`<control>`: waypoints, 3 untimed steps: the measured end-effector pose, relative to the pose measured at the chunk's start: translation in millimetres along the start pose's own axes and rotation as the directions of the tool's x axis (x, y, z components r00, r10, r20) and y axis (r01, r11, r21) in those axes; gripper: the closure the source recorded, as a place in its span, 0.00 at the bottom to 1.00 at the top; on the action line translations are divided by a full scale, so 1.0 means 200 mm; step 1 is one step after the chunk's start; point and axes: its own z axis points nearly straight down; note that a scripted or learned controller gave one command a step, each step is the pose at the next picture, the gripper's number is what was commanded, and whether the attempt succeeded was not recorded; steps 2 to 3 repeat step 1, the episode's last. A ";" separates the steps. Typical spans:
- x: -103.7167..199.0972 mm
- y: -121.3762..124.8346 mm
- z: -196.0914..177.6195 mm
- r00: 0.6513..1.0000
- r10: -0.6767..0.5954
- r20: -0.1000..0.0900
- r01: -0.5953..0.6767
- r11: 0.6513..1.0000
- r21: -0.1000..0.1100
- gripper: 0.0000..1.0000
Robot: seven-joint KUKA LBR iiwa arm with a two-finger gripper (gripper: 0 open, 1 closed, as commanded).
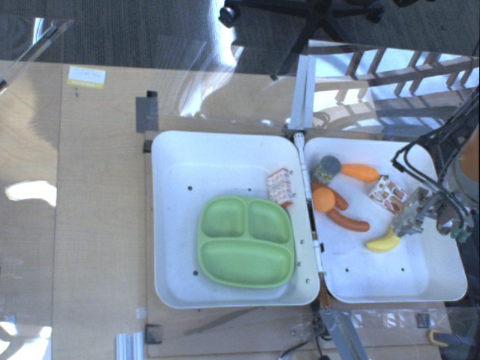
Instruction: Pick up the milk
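Two small white-and-red cartons look alike, and I cannot tell which is the milk. One carton (280,186) lies in the left bin (172,223) by its right wall, just above the green plate. The other carton (388,193) lies in the right bin (442,276), towards the upper right. My gripper (411,222) hangs over the right bin, just below and to the right of that second carton and above the banana's right end. Nothing shows held in it.
A green divided plate (245,241) fills the middle of the left bin. In the right bin lie a carrot (358,173), a grey-green round item (326,169), an orange (323,199), a sausage (349,221) and a yellow banana (382,241). Black cables (420,160) loop above the gripper.
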 end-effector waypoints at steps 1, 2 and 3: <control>-0.04 0.39 -0.15 0.902 0.431 0.001 -0.431 0.902 -0.001 1.00; -0.04 0.39 -0.15 0.902 0.431 0.001 -0.431 0.902 -0.001 1.00; -0.04 0.39 -0.15 0.902 0.431 0.001 -0.431 0.902 -0.001 1.00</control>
